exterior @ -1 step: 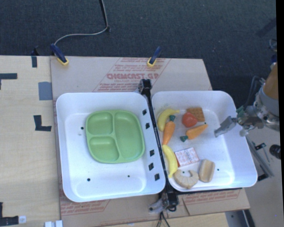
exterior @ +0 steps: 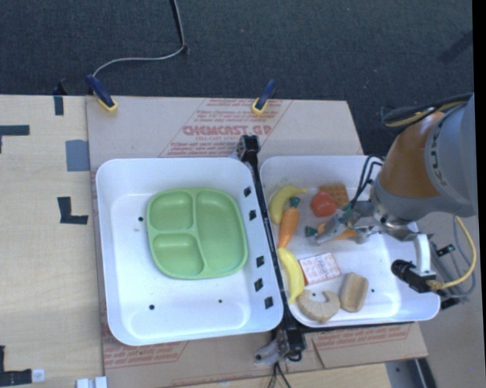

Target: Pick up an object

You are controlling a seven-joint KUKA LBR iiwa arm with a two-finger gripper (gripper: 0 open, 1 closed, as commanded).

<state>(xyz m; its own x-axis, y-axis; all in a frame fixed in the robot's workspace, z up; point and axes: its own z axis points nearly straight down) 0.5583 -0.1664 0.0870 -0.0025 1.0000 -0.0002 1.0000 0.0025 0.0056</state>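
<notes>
Seemingly claw [exterior: 328,228] low amid toy food [exterior: 306,227]

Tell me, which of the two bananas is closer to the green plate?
The lower banana, lying along the right bin's left wall below the carrot. The upper banana sits farther in, beside the tomato.
</notes>
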